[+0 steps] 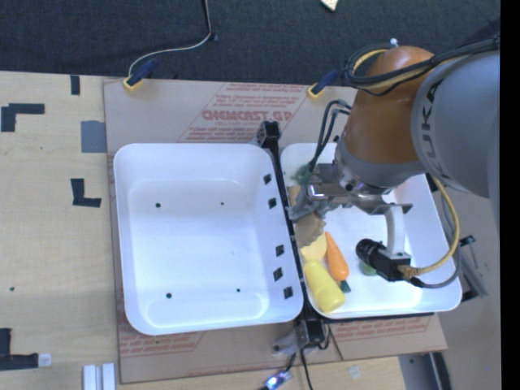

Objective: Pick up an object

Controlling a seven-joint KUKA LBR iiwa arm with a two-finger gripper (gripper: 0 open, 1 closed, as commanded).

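My gripper reaches down into the left side of the right bin, close to the divider between the two bins, and the bulky grey and orange wrist hides most of it. Just in front of it lies a tan object. Nearer the front edge an orange carrot-shaped piece lies beside a yellow object. A small green item peeks out behind the gripper. No object can be seen held by the gripper.
The left bin sits to the left across a black-clipped divider. A black connector with a yellow cable hangs over the right bin. A small teal bit lies by the carrot-shaped piece.
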